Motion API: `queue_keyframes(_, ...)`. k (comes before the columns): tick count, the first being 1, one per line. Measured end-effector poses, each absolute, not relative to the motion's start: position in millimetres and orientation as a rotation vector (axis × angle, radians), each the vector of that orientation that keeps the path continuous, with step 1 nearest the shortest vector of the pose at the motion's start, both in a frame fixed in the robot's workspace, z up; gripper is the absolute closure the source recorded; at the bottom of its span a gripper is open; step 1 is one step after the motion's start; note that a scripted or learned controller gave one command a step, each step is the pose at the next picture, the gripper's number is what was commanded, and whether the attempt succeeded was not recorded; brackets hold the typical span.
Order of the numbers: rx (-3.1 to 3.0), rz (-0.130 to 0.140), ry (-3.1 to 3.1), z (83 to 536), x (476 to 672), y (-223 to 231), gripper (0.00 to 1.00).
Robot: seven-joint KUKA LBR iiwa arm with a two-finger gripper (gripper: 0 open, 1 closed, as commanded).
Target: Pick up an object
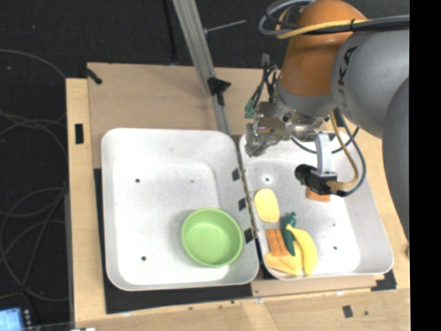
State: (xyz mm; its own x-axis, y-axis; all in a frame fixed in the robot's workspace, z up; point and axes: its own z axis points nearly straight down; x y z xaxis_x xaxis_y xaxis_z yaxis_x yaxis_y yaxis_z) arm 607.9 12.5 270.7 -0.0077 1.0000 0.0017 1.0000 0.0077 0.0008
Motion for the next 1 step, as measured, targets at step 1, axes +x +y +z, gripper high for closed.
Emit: queue_keyframes(1, -2.214, -0.002, -2.23, 265.3, 620.4, 71.1, 1.0)
